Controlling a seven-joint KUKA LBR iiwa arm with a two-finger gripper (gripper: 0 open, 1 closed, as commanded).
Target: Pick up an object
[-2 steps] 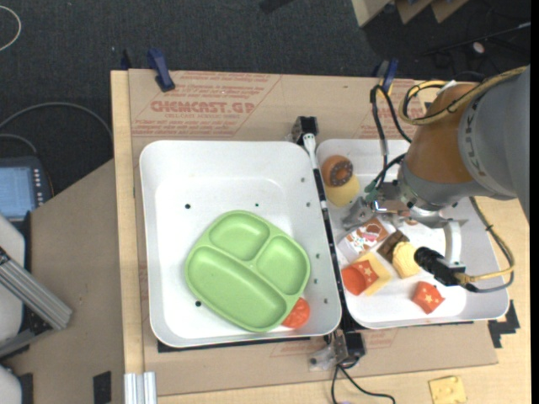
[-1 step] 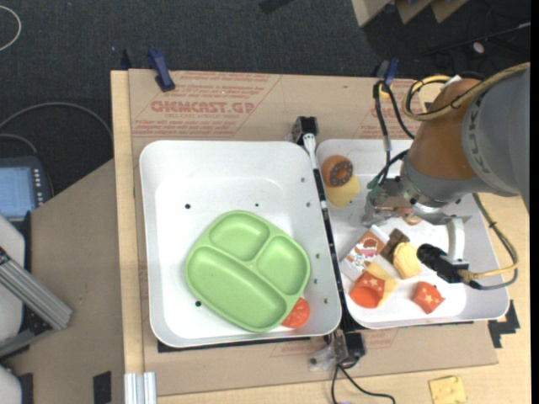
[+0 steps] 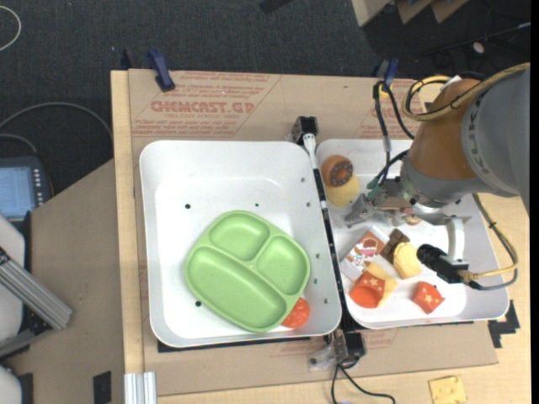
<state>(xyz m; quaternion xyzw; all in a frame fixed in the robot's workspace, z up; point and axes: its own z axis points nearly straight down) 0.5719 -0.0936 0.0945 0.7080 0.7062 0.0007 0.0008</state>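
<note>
While the grey arm (image 3: 493,133) reaches in from the right, its orange band (image 3: 438,146) sits above the right bin (image 3: 370,156), and the pincer (image 3: 366,209) hangs low over that bin's left half. From where I stand I cannot tell whether the pincer is spread or pressed together, and nothing can be seen pinched in it.

Just up and to the left of the pincer, against the wall the two bins share, lies a round tan bun (image 3: 339,179) with a brown top. Below the pincer the other small things crowd the front of the bin. A white and red packet (image 3: 362,255) lies nearest the shared wall, with a brown piece (image 3: 393,244) and a yellow lump (image 3: 407,261) just beside it. An orange-red wedge (image 3: 368,290) touches the packet's lower edge, and a red block (image 3: 428,296) with a pale mark lies apart to the right.

The left bin (image 3: 219,175) holds a green divided plate (image 3: 246,268), lying flat toward its front. A small red-orange piece (image 3: 296,313) is tucked against the plate's lower right rim. Both bins rest side by side on the pale brown counter (image 3: 210,103).
</note>
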